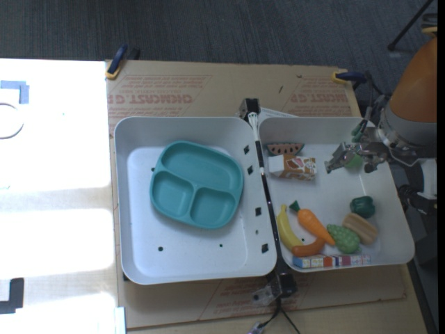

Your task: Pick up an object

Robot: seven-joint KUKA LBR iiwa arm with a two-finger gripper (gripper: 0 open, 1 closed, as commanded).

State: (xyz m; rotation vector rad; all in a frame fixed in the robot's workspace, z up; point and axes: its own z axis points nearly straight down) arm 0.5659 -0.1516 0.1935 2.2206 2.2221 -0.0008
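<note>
Objects (306, 218) for picking: a set of toy foods, all lying in the right bin (400, 214), none lifted clear of its floor.

Cardboard sheet (174, 92): covers the bench under both bins, with a blue clamp (115, 61) at its far left corner and another at the far right.

Left bin (132, 207): holds a teal divided plate (197, 185) with three compartments, lying flat and a little askew.

Arm (417, 96): enters from the right, its orange band above the right bin's far right corner.

Gripper (348, 157): over the far right part of the right bin, beside the right wall. Whether it is open or closed cannot be told. A pale green patch shows at it, but it is too blurred to identify and nothing can be confirmed as held.

Contents of the right bin, by size:
- Flat multicoloured box (330, 261), along the near wall.
- Banana (285, 228), near the centre divider, curving toward the near wall.
- Carrot (314, 225), just beside the banana, its green top pointing away.
- White and orange packet (295, 166), toward the far left, well apart from the gripper.
- Green leafy piece (345, 238), touching a tan bun-like piece (361, 227).
- Watermelon slice (286, 148), just behind the packet.
- Dark green piece (362, 205), near the right wall, between the gripper and the bun-like piece.
</note>
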